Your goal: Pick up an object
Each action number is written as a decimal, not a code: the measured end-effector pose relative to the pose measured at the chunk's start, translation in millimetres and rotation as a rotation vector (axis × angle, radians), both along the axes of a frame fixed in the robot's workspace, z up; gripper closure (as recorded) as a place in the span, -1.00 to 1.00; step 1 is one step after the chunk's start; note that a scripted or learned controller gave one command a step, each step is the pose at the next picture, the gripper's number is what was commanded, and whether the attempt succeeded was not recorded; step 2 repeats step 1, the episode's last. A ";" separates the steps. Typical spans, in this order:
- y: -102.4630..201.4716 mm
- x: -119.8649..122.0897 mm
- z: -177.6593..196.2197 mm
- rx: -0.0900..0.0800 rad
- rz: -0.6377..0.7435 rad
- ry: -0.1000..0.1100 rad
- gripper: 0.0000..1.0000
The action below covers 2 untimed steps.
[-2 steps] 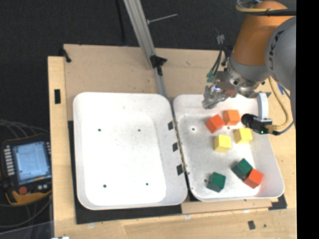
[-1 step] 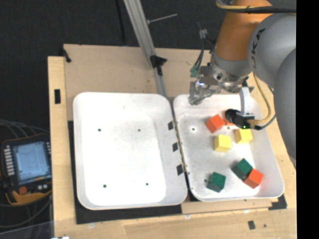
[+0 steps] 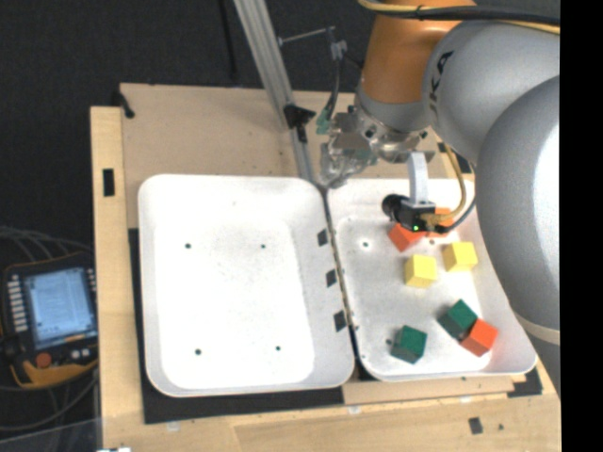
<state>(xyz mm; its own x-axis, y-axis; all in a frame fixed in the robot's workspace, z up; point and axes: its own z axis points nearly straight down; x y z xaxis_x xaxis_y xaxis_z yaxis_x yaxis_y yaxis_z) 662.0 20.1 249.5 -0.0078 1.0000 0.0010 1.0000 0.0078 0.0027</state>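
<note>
Hovering at the top middle of the frame, the gripper point(image 3: 337, 166) is hanging over the spot where the upper rims of the two bins meet. Whether it is apart or together, I cannot tell from this angle. The grey arm point(image 3: 490, 73) with its orange band is sweeping in from the upper right.

The right bin point(image 3: 372, 281) is carrying all six blocks. The upper orange block point(image 3: 405, 237) is sitting near the bin's top, just right of centre frame, apart from the gripper. Below it, the left yellow block point(image 3: 421, 270) and the right yellow block point(image 3: 459, 255) are lying just beside each other. Toward the lower right, the right green block point(image 3: 461, 317) is resting against the lower orange block point(image 3: 479, 337), seemingly touching. The left green block point(image 3: 409, 344) is sitting alone near the bin's bottom rim.

The left bin point(image 3: 160, 252) is showing its white floor with four small dark dots. At the far left edge, off the bench point(image 3: 188, 121), a handheld screen point(image 3: 57, 309) is glowing.
</note>
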 end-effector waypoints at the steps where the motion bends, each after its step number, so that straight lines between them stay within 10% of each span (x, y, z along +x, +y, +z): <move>1: 50.7 13.6 -12.3 -0.001 -0.002 0.000 1.00; 2: 50.7 13.6 -12.3 -0.001 -0.002 0.000 1.00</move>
